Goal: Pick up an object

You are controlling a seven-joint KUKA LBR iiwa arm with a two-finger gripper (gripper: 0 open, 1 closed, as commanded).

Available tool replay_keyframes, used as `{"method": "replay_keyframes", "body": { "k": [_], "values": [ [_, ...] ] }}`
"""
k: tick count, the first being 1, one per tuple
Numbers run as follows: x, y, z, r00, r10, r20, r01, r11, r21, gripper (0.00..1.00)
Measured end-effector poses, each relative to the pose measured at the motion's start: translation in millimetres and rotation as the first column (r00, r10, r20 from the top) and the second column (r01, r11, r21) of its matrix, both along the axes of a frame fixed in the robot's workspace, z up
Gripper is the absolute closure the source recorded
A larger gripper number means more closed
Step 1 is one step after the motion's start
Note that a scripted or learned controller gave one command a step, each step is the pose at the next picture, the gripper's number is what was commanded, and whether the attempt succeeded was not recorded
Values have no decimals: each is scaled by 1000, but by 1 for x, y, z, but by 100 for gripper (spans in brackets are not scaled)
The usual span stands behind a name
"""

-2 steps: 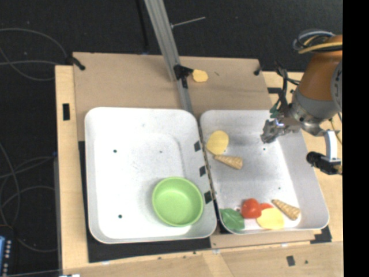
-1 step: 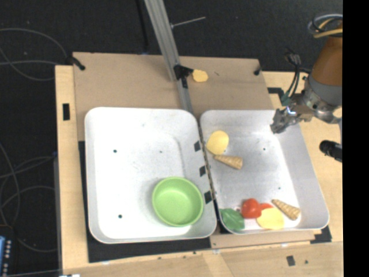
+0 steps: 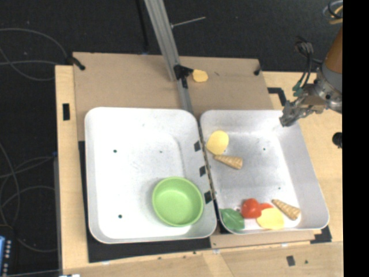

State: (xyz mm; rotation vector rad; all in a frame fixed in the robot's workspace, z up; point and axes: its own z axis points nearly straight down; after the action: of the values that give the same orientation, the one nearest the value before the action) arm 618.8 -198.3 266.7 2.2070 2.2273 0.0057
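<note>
My gripper [image 3: 288, 118] hangs over the far right corner of the right bin [image 3: 262, 134], reaching in from the right edge. A yellow round piece [image 3: 217, 141] and a tan cone [image 3: 229, 161] lie near that bin's left wall. At its front edge sit a green piece [image 3: 232, 219], a red piece [image 3: 250, 208], a yellow piece [image 3: 270, 219] and a second tan cone [image 3: 286, 209]. A green bowl [image 3: 177, 201] rests in the left bin [image 3: 127, 154]. Nothing shows between the fingers.
A grey metal post [image 3: 164, 36] rises from the bench behind the bins. A small yellow object [image 3: 200, 75] lies on the bench by its foot. A clip strip [image 3: 203, 166] joins the two bins.
</note>
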Motion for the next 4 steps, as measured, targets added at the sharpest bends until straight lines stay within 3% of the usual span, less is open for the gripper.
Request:
{"method": "replay_keyframes", "body": {
  "k": [1, 4],
  "values": [
    [-8, 50, -12, 1000, -4, -6, 4, 1000, 0, 100],
    [-51, 202, 6, 1000, -2, -6, 2, 1000, 4, 100]
  ]
}}
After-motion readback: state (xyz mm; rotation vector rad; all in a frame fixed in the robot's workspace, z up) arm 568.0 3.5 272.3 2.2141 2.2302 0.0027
